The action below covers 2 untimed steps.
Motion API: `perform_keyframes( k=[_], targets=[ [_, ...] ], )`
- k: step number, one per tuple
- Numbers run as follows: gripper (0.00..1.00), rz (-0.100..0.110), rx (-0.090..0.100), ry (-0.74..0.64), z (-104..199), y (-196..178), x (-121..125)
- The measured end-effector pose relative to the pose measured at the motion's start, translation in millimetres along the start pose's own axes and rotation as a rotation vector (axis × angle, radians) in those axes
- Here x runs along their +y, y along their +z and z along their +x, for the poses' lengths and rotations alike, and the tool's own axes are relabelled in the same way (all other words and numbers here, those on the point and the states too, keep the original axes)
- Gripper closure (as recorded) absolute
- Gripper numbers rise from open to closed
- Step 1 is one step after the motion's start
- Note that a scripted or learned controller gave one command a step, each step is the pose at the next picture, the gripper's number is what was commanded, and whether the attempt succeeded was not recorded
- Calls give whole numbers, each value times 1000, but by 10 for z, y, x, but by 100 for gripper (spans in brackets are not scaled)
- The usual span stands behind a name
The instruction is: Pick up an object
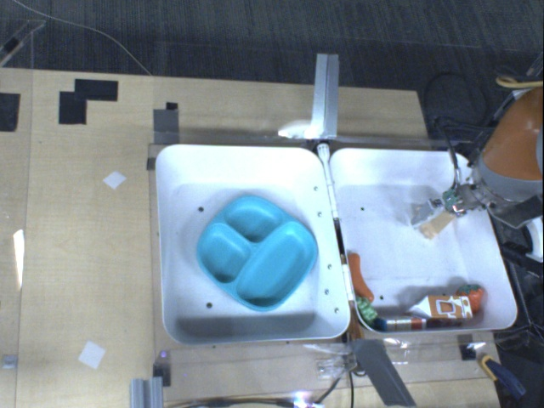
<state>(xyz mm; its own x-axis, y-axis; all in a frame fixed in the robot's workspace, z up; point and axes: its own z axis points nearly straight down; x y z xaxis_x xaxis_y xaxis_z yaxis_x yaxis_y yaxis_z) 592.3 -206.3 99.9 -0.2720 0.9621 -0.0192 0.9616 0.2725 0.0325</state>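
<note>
Two shallow white bins sit side by side on a pale wooden worktop (76, 253). The left bin (174, 228) holds a blue three-compartment dish (255, 251), lying roughly at its centre. The right bin (391, 177) carries several small objects along its 6 o'clock wall: an orange carrot-shaped toy (359, 280) at about 7 o'clock, close to the divider between the bins; a dark marker-like item (399, 321) beside it; and a brown-and-orange packet (450, 306) toward 5 o'clock. The grey arm with orange band (514, 147) enters at 3 o'clock. Its hand (449, 204) sits over the right bin's 2 o'clock region; whether it is spread or pressed together cannot be told. A pale tan piece (435, 224) lies just at the hand's tip, contact unclear.
</note>
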Motion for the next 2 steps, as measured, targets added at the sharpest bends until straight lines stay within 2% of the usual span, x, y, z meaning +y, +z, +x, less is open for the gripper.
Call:
perform_keyframes(
  k=[1,2],
  targets=[
    [0,22,12,7,8,106,-8],
    [100,16,11,5,10,-12,19]
  ],
)
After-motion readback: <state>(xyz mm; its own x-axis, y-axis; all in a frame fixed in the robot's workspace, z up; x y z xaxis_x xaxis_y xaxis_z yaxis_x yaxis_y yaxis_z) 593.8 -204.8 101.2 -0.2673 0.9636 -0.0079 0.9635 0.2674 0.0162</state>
